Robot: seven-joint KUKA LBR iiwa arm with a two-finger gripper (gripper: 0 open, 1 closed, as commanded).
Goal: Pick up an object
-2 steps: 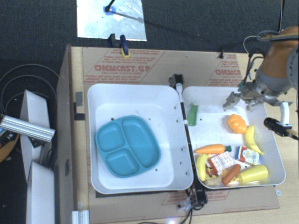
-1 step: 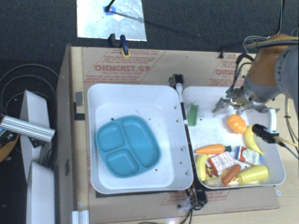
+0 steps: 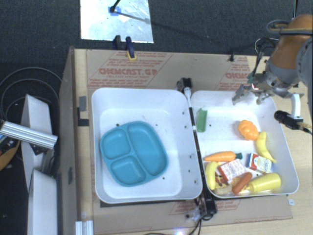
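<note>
The objects to be picked are gathered in the right bin (image 3: pixel 286 153), mostly toward its near end. An orange pepper-like piece (image 3: pixel 248 129) is seen near the middle of that bin, with a yellow banana (image 3: pixel 264 146) just beside it. Lower, a carrot (image 3: pixel 221 156) is laid across, and below it a second banana (image 3: pixel 211 174), a small red and white carton (image 3: pixel 231 170), another carton (image 3: pixel 258 163), a sausage (image 3: pixel 242 183) and a yellow bottle (image 3: pixel 266 182) are crowded together, several touching. A green piece (image 3: pixel 201 120) is placed against the wall between the bins. The gripper (image 3: pixel 252 93) is found above the far edge of the right bin, apart from all objects; its fingers are spread and nothing is held between them. In the left bin (image 3: pixel 105 106) a blue divided tray (image 3: pixel 133 152) is lying flat.
</note>
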